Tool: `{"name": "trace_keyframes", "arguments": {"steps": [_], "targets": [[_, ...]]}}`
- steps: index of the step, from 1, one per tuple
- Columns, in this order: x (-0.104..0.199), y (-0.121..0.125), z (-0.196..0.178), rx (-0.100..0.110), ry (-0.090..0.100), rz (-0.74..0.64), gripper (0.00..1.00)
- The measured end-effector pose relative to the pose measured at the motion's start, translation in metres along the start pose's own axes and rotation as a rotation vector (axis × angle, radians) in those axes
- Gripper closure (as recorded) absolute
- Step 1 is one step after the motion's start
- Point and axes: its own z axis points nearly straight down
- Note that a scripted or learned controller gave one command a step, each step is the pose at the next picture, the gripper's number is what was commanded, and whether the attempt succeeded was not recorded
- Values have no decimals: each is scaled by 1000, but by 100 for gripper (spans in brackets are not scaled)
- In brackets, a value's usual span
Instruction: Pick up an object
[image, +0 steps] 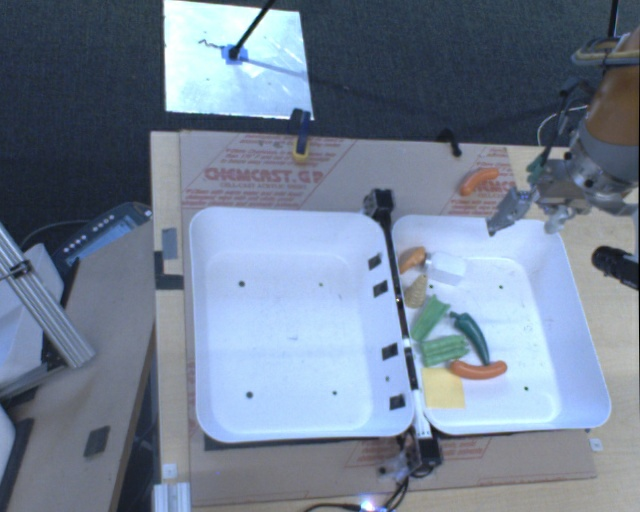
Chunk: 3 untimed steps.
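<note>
Gripper (528, 210) open, holding nothing, above far edge of right bin (570, 290). Toy foods clustered at that bin's left side; 1 orange sausage (479, 181) on table (330, 170) beyond.

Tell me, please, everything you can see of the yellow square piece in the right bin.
The yellow square is a flat, thin-looking piece, plain yellow and matte, perhaps foam or plastic. It lies flat on the floor of the right bin, near the front left corner, close to the divider between the bins. Its upper right edge meets or slips under the orange sausage-shaped toy, and the ridged green piece lies just above it.
</note>
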Motion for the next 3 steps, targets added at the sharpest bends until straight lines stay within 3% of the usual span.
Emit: {"name": "trace_keyframes", "arguments": {"steps": [1,2,3], "targets": [[-52,-83,192,16,3,8,0],[-2,-23,194,-4,1,-7,0],[14,-66,195,4,2,2,0]]}}
